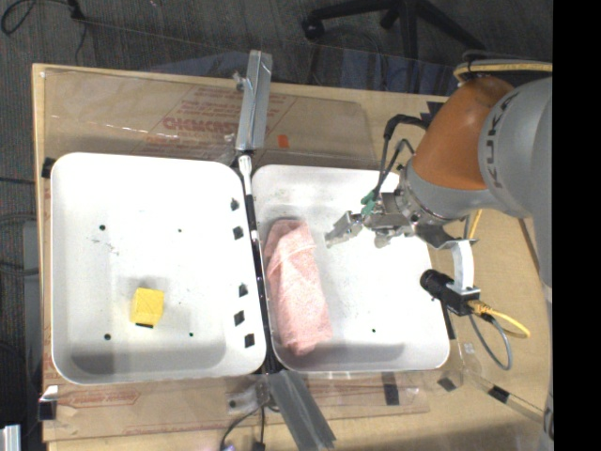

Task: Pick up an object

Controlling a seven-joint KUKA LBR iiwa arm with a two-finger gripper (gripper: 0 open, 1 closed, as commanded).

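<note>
A pink, soft-looking bundle lies lengthwise along the left side of the right bin. A small yellow block sits in the left bin, toward its near side. My gripper hangs over the right bin's upper middle, just right of the pink bundle's far end and apart from it. Its two fingers stand apart and open, with nothing between them. The orange band and grey arm come in from the right.
A metal divider bar runs between the bins at the back. A black connector with a yellow cable hangs by the right bin's right rim. The wooden bench edge frames both bins.
</note>
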